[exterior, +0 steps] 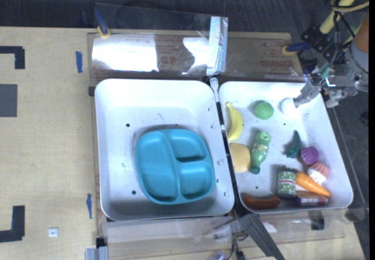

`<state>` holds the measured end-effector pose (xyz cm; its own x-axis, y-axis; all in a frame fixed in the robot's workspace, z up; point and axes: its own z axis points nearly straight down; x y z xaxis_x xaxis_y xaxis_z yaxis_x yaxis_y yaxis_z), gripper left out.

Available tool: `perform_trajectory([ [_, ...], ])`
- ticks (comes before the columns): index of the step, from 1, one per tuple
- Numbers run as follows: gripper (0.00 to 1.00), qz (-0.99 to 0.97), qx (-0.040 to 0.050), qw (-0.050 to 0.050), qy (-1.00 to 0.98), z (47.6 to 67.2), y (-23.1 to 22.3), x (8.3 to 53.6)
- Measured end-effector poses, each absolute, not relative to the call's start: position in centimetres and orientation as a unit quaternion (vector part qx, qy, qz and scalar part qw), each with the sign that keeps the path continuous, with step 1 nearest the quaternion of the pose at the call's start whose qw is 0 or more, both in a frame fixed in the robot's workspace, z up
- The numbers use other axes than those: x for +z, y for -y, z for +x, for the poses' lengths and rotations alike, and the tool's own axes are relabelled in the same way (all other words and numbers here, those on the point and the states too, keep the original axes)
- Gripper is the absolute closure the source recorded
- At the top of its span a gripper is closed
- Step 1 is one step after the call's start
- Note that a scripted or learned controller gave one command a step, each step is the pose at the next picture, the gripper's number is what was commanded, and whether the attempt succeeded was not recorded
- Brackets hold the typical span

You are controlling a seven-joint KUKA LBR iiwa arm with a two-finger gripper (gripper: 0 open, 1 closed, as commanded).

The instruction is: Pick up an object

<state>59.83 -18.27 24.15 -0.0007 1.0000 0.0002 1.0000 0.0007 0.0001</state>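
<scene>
Tool (pixel 309 90) seen at right bin (pixel 335 136) far edge; open/shut state can't be told. Approach step judged; descent onto green ball (pixel 263 109) needed next.

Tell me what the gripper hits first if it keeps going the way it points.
Probably the small white object near the right bin's back edge: the gripper points down-left toward it. Depth is unclear from this view.

Robotics lab — taped wooden bench (pixel 47 153), two white bins (pixel 111 136), toy food, cabled arm (pixel 345 30).
</scene>
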Motion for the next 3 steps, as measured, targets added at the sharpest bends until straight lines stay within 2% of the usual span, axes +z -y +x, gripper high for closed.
perform_trajectory([
  [1,0.00,-0.600,-0.0001,0.001,0.800,56.0,13.8,16.1],
  [2,0.00,-0.490,-0.0015,-0.003,0.872,55.4,10.0,8.8],
  [3,0.00,-0.371,-0.0009,-0.003,0.929,64.7,10.2,8.7],
])
